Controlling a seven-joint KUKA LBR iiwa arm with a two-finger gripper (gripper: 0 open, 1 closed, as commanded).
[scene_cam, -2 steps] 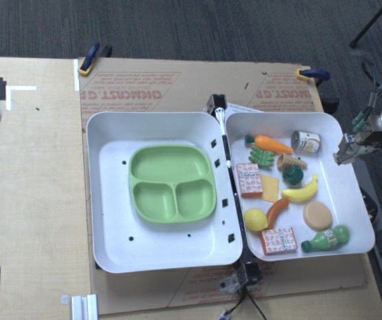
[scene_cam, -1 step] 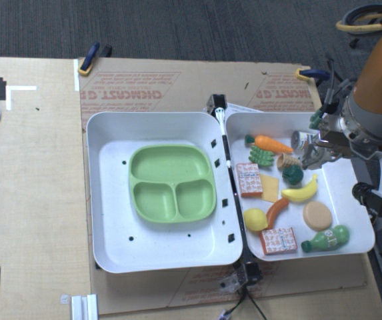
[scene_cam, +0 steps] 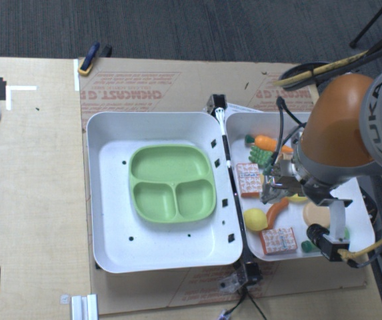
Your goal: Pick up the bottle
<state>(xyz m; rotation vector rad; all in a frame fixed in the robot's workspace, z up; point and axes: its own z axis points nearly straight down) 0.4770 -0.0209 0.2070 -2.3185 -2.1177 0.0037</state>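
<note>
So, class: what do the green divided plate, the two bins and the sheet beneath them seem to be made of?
Green divided plate: likely moulded plastic, matte, one even colour, rounded compartments. Left bin and right bin: probably thin plastic, smooth white with a slight sheen. Sheet beneath: cardboard, dull brown with red print.

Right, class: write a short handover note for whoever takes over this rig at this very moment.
Gripper: low inside the right bin, among the toy food; whether it grips anything can't be told.
Bottle: not identifiable among the items near the arm.
Left bin: holds a green divided plate.
Done: no pick confirmed.
Left: find the bottle, grasp it, lift it.
</note>
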